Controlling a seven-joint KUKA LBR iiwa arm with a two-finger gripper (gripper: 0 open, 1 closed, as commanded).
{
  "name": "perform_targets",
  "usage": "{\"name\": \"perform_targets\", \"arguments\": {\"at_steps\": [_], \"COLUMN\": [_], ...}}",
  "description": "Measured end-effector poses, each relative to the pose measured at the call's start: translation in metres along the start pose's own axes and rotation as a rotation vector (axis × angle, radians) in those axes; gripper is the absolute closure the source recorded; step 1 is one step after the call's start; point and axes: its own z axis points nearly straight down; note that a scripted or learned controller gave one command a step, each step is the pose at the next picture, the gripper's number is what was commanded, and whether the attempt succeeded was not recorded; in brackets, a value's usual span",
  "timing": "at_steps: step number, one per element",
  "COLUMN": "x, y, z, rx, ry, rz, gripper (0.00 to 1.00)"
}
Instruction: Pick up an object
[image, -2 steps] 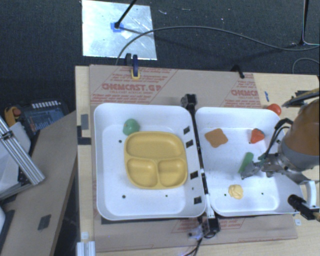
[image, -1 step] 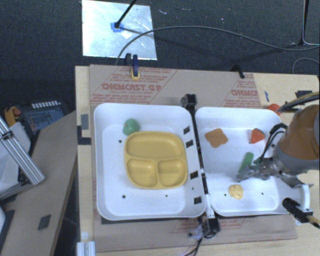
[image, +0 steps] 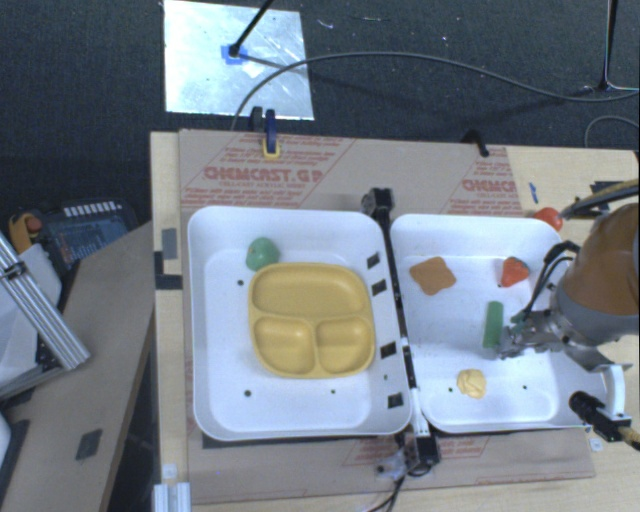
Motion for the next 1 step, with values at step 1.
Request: {"name": "perform_targets", "arguments": {"at_steps": [1], "x": [-0.0017], "y": [0.0033], "z": [-0.0431], "rx": [-0.002], "ry": [-0.001], "rz": [-0.002], "gripper": [1.0]}}
